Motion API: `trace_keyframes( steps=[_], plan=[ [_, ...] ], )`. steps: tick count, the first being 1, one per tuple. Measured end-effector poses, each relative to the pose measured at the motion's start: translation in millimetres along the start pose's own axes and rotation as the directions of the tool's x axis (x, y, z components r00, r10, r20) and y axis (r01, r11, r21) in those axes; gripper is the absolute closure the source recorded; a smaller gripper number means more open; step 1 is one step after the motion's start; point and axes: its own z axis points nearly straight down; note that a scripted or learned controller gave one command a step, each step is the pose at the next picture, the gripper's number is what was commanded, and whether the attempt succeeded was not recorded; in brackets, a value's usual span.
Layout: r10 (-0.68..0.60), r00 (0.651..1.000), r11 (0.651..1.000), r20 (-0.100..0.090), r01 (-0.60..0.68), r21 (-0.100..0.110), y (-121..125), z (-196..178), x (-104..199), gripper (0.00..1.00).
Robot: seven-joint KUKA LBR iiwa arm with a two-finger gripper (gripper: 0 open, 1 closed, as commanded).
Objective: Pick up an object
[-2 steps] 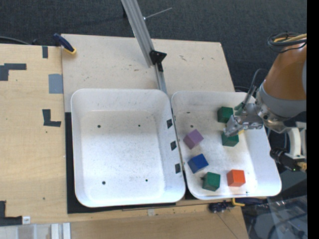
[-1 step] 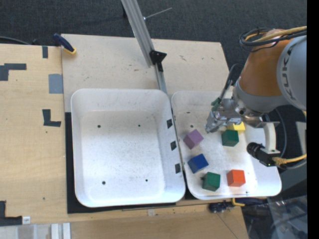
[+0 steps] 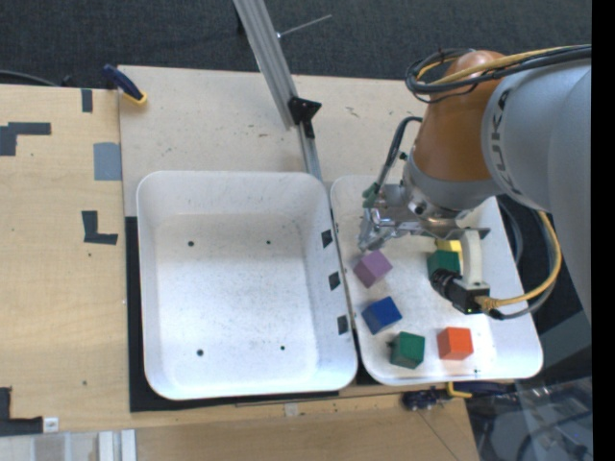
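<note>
Seemingly nothing is lifted yet; the gripper (image 3: pixel 375 227) hangs low in the right bin (image 3: pixel 514 353), just at twelve o'clock of the purple cube (image 3: pixel 373 268); whether it is open, I cannot tell; blue cube (image 3: pixel 381 314), green cube (image 3: pixel 407 349) and orange cube (image 3: pixel 455 343) lie toward five o'clock; the grasp remains.

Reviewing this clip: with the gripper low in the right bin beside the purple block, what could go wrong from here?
1. The gripper sits just above the purple block, off its middle; closing might nudge it aside.
2. That block lies near the right bin wall, leaving little finger room.
3. The blue block is close and could be bumped.
</note>
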Motion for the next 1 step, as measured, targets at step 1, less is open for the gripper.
trace_keyframes(
  steps=[1],
  plan=[
    [-0.001,1.0,1.0,-0.001,0.001,-0.003,17.7,-12.4,52.5,1.0]
  ],
)
